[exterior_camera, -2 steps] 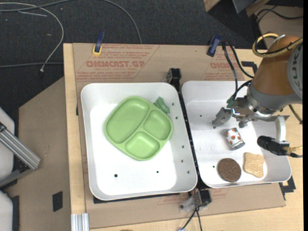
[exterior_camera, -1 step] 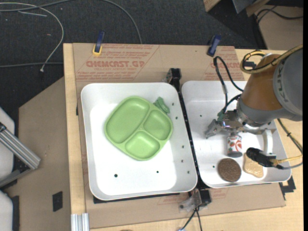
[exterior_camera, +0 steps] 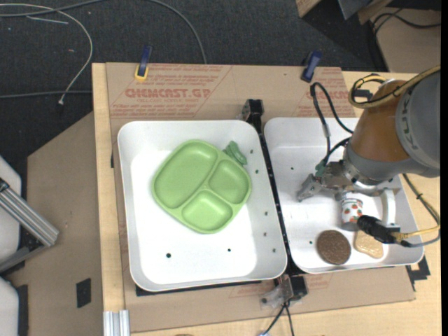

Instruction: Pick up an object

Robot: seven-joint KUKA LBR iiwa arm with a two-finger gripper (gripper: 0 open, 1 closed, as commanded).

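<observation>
Cookie (exterior_camera: pixel 334 246), brown disc, sits at near rim of right bin (exterior_camera: pixel 294 152), biscuit (exterior_camera: pixel 369 246) just beside it. Gripper (exterior_camera: pixel 313 185) low over bin floor; fingers look splayed, nothing between them. Cup (exterior_camera: pixel 351 209), small, white with spots, stands near wrist, apart from fingertips; likely target, upright, long axis vertical. Orange band (exterior_camera: pixel 374 128) above, arm reaching in from right. Left bin (exterior_camera: pixel 133 187) holds green tray (exterior_camera: pixel 199 184), long axis diagonal, dark green bit (exterior_camera: pixel 236 152) at far corner.
</observation>
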